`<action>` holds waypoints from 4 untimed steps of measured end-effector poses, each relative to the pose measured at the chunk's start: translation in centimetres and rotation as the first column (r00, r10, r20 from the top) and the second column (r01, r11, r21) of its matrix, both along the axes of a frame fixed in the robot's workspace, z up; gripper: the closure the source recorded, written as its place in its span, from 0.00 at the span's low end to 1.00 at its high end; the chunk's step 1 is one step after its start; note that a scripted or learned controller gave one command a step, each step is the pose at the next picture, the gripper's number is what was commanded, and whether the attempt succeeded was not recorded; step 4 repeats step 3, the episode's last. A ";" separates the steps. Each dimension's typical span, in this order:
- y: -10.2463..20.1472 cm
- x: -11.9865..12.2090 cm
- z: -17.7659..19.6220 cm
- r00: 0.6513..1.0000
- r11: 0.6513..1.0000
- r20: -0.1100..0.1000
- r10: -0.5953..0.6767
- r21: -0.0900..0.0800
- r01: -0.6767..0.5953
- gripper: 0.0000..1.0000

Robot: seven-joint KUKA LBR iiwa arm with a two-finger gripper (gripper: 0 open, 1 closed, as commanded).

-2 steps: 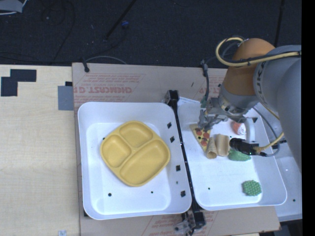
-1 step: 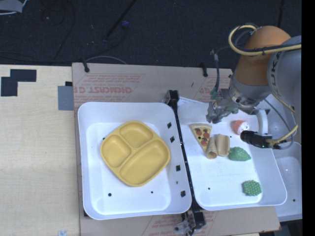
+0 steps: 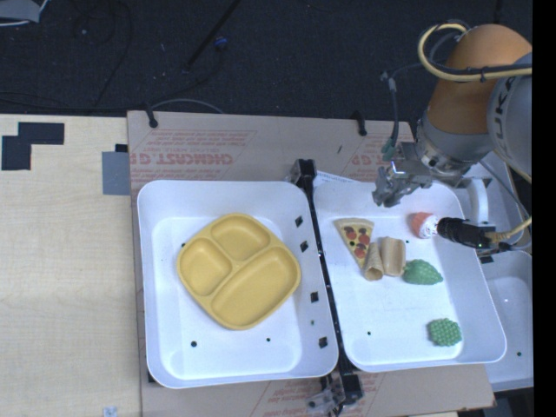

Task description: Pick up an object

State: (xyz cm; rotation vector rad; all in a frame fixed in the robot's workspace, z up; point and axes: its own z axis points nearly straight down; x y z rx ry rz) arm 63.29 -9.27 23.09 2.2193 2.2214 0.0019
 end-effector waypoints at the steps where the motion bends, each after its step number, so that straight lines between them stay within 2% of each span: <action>1: 5.9 -0.9 -0.5 1.000 1.000 -0.007 0.004 0.002 -0.004 1.00; 2: 11.2 -3.4 -0.1 1.000 1.000 -0.008 0.004 0.002 -0.004 1.00; 3: 16.6 -4.1 -1.0 1.000 1.000 -0.008 0.005 0.002 -0.005 1.00; 4: 16.6 -4.1 -1.0 1.000 1.000 -0.008 0.005 0.002 -0.005 1.00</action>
